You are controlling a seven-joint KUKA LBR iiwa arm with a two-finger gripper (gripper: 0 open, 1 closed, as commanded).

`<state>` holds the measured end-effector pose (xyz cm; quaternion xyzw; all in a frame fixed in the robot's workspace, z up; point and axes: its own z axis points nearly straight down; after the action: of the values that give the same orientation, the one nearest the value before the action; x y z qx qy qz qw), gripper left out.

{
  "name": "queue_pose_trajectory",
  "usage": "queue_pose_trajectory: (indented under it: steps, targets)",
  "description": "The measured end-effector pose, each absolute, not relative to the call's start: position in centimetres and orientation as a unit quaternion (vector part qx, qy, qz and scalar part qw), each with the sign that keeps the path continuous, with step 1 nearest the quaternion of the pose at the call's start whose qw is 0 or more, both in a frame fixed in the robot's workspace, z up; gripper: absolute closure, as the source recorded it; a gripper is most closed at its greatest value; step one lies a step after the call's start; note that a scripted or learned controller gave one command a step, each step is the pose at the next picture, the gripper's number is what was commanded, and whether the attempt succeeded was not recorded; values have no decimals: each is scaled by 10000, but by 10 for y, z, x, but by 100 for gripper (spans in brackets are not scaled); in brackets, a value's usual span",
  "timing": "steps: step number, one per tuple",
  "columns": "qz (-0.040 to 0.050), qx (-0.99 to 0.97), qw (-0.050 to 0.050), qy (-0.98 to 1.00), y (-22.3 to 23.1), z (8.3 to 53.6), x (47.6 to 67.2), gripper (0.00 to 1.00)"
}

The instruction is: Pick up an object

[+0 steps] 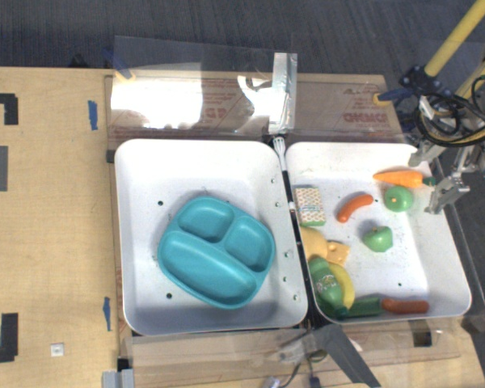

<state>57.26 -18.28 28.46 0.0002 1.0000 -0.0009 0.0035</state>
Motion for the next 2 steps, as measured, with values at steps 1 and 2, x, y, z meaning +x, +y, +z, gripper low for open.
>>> queue_pose_trajectory:
  steps: [1,2]
  targets:
    - [22,-777,-30,9970,-164,155,622,0]
    - [-5,147,47,9999,-141,89,624,0]
